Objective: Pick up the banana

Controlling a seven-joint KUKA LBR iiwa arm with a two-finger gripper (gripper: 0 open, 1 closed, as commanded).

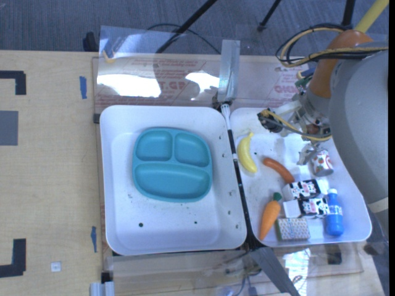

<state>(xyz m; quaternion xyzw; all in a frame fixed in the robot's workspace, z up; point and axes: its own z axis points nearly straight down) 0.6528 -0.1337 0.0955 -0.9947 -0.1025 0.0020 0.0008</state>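
- Crowding the near end of the right-hand shallow white bin [256,187], a speckled tan block like a sponge [293,229], a blue plastic bottle with a white neck [334,217] and an orange toy carrot with a green top [269,217] lie close together.
- Just beyond them sit black-and-white patterned cartons [308,197]. Their print is too small to read, and how many there are is hard to make out.
- An orange-red toy sausage [279,168] lies at a slant mid-bin.
- The small yellow banana [247,153] rests on the floor of the same bin, just beside the wall shared with the other bin. It is short and curved, running near to far with a paler far tip, and lies apart from the sausage.
- The left-hand shallow white bin [117,122] holds a teal plastic divided plate [173,164] with one long near compartment and two smaller far ones. Dark specks dot the bin floor around it.
- The two-finger gripper [305,147] hangs over the far right of the right-hand bin, well apart from the banana. It is tangled in cables and shadow, and whether its jaws stand apart or together cannot be told.
- A small silver, red and white object [321,161] beside the gripper is too blurred to identify.
- The grey arm [364,134] with its orange band [321,85] is cut off at the right.
- A clear plastic sheet [154,79] glares behind the bins.
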